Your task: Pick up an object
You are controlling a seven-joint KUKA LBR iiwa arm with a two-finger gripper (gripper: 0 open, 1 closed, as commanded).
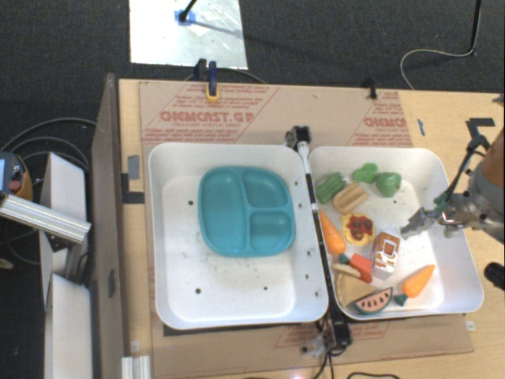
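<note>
The right bin [454, 287] holds several toy foods. Among them are a green pepper [330, 185], two green pieces [377, 178], a bread roll [349, 198], a yellow disc with red topping [359, 227], a carrot [331, 234], a brown and white block [385, 253], a second carrot [418, 280] and a watermelon slice [371, 300]. My gripper [422, 219] hangs over the right side of this bin, just right of the brown and white block. It is apart from every toy and I see nothing in its grasp.
The left bin [181, 290] carries a teal divided plate [246, 212]. A black ridge [312, 212] separates the two bins. Cardboard [237, 113] lies under them, with a clamp [211, 81] at its far edge. Cables and a metal bar [43, 219] lie left of the bench.
</note>
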